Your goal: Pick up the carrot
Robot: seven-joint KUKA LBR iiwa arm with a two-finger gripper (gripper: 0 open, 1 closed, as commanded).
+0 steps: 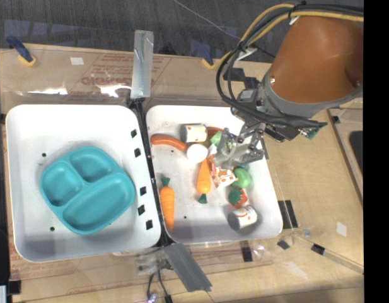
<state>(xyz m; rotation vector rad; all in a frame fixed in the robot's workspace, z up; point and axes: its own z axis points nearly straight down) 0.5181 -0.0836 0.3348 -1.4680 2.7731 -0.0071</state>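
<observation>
Two orange carrots with green tops lie in the right bin point(181, 229). One carrot point(203, 178) sits near the bin's middle, just below a white egg point(196, 151). The other carrot point(167, 204) lies along the bin's left wall. My gripper point(234, 150) hangs over the bin's right half, above and to the right of the middle carrot, close to a red-and-white packet point(223, 177). Nothing shows as held in it.
Also in the right bin are a red sausage point(169, 142), a white cube point(195, 132), a green ball point(243, 177), a strawberry point(238, 196) and a grey can point(242, 218). In the left bin point(24, 137) lies a teal divided plate point(87, 188).
</observation>
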